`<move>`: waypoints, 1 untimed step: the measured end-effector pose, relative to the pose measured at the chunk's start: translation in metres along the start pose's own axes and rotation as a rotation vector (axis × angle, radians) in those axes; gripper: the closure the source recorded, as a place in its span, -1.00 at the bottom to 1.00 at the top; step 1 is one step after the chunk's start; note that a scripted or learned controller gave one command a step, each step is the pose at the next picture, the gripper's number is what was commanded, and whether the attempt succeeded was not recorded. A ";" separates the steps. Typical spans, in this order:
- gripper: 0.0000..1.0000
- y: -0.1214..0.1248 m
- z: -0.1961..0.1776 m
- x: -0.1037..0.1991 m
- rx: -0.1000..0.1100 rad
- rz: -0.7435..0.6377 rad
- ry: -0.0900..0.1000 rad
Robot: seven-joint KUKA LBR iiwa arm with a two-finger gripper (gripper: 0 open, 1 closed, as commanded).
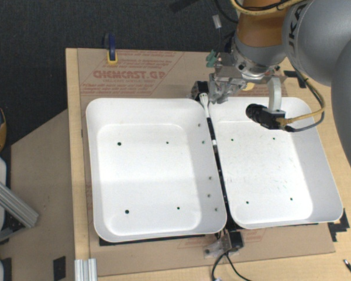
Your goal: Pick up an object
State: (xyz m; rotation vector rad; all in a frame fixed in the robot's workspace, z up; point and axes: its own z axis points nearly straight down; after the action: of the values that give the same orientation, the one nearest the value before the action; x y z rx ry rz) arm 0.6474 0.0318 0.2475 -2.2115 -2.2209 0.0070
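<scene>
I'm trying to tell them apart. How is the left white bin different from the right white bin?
The left bin lies out in the open, while the gripper hangs over the right bin's far corner. The left bin shows a clear shaded, sunken floor; the right bin looks flatter and brighter. Both are shallow, white and dotted with small dark holes.

Reaches in from the right, orange-banded wrist pointing down. Gripper (222, 91) hangs low at the far edge.

The arm (298, 22) reached in from the right, its gripper (222, 89) low over the far rim where the left bin (99, 157) and right bin (316, 174) met on the bench (76, 86).
</scene>
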 end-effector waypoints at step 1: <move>1.00 -0.009 -0.142 0.036 -0.024 -0.001 0.000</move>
State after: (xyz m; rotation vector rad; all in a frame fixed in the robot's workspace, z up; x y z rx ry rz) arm 0.6396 0.0675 0.3900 -2.2225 -2.2338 -0.0203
